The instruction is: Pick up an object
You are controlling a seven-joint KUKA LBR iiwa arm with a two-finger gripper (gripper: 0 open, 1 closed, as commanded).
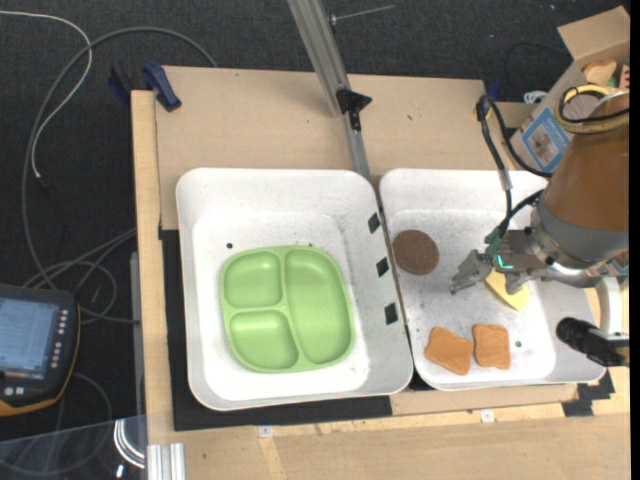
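1. No brand, label or writing can be read; the blue-and-white packet (pixel 543 138) beyond the right bin's far right corner carries print too small to make out.
2. The right bin (pixel 440 193) holds 4 loose things: a round brown disc (pixel 415 251) near its left wall, 2 orange pieces at its near edge, and a yellow piece (pixel 509 290) toward its right side.
3. The larger orange piece (pixel 448 350) lies in front of the disc, its long axis slanting slightly from upper left to lower right.
4. The smaller orange piece (pixel 491 346) sits just beside it on the right, its long axis running roughly toward the bin's far wall.
5. The yellow piece lies partly under the gripper (pixel 478 269), so its long axis cannot be told.
6. The gripper sits right of the disc, its grey fingers pointing left and down toward the bin floor; whether they are apart or together cannot be told, and nothing is seen between them.
7. The left bin (pixel 270 193), touching the right bin's left wall, holds a green 3-compartment plate (pixel 288 308).
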